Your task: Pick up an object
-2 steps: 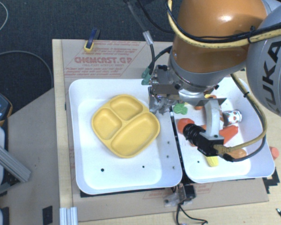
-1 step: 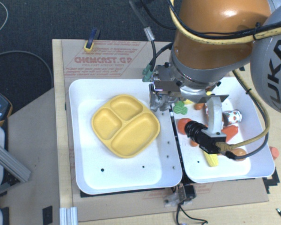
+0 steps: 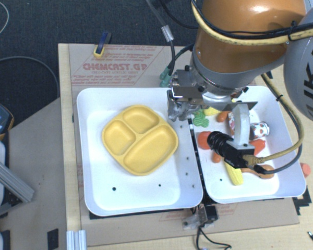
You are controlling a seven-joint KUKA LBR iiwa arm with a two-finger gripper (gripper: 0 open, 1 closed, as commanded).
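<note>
The gripper (image 3: 179, 111) hangs low over the divide between the two white bins, under the arm's big orange band (image 3: 245, 20). Right beside it in the right bin (image 3: 281, 113) lies a small green toy (image 3: 200, 121), and just in front of that an orange-red piece (image 3: 204, 138). Further right are a white and red object (image 3: 260, 130), a yellow stick-like piece (image 3: 234, 175) and an orange piece (image 3: 266, 171). A yellow divided plate (image 3: 140, 138) lies in the left bin (image 3: 94, 113). The arm hides part of the right bin's back.
A black hose fitting (image 3: 225, 149) and a yellow cable (image 3: 281, 151) from the arm hang over the right bin's middle. A pale bracket (image 3: 241, 121) sticks down beside them. The bins rest on a cardboard sheet (image 3: 115, 64) with a small blue and yellow clip (image 3: 101, 45) at its back.
</note>
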